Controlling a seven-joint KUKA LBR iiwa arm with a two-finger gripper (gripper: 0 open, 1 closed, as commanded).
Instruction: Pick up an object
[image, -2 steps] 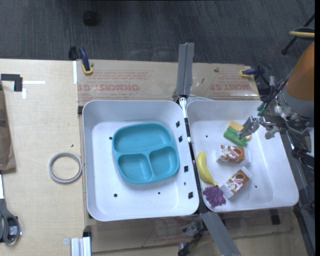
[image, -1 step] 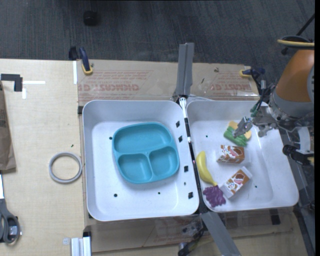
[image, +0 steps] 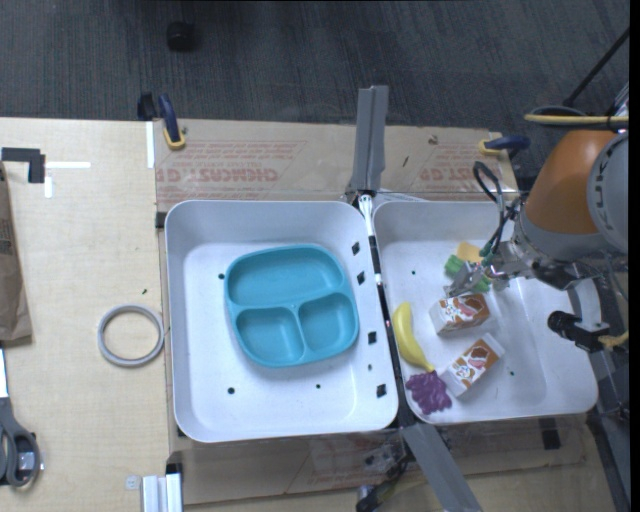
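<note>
In the right bin lie a yellow banana, a purple bunch of grapes, two small snack cartons, and a green and yellow piece near the back. My gripper hangs low over the back of this bin, just beside the green and yellow piece and above the upper carton. Nothing shows between its fingers. The arm's orange band sits above the bin's right side.
The left bin holds a teal divided plate. A grey ring lies on the bench to the left, scissors at the lower left. A grey upright post stands between the bins at the back.
</note>
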